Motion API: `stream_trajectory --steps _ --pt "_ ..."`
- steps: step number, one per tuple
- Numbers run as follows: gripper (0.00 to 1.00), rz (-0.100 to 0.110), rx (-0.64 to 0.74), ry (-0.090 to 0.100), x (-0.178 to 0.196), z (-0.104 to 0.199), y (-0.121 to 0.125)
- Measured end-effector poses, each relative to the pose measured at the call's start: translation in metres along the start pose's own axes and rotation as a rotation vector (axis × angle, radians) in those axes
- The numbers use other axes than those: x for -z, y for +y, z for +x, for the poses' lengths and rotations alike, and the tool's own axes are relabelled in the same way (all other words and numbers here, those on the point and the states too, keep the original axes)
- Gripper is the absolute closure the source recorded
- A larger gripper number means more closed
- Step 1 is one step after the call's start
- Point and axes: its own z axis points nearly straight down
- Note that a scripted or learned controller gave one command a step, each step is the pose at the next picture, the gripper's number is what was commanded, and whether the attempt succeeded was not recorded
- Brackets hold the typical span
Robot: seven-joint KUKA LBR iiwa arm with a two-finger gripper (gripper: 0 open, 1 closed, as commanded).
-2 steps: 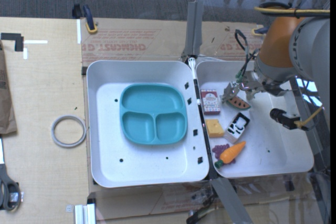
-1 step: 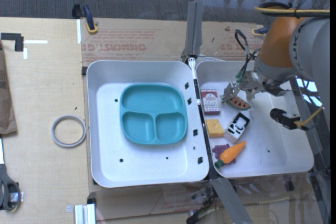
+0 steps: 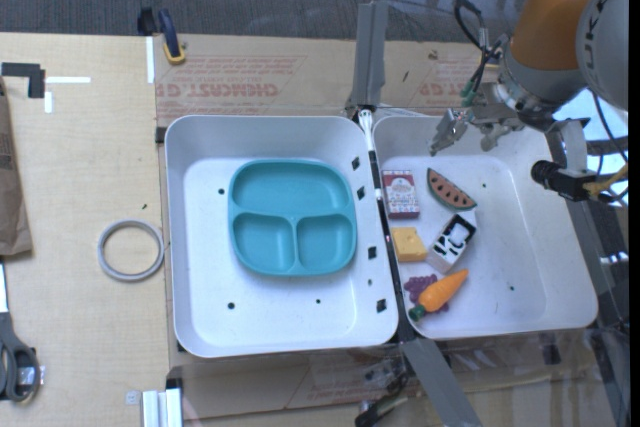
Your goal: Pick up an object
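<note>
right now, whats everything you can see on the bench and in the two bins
shallow white plastic bins: 2, white, side by side on the bench
teal three-compartment plastic plate: 1, teal, in the left bin
small red box: 1, red, right bin, near the divider
toy watermelon slice: 1, red and green, right of the red box
yellow cheese block: 1, yellow, below the red box
black-and-white item: 1, beside the cheese
toy orange carrot: 1, orange, right bin's lower left
grey tape ring: 1, grey, bench left of the bins
hand: 1, grey, above the right bin's top edge
</note>
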Motion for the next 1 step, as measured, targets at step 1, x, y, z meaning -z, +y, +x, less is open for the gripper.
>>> stream_trajectory --steps 1 --pt "0.00 0.005 -0.069 0.001 -0.0922 0.0050 -0.0248"
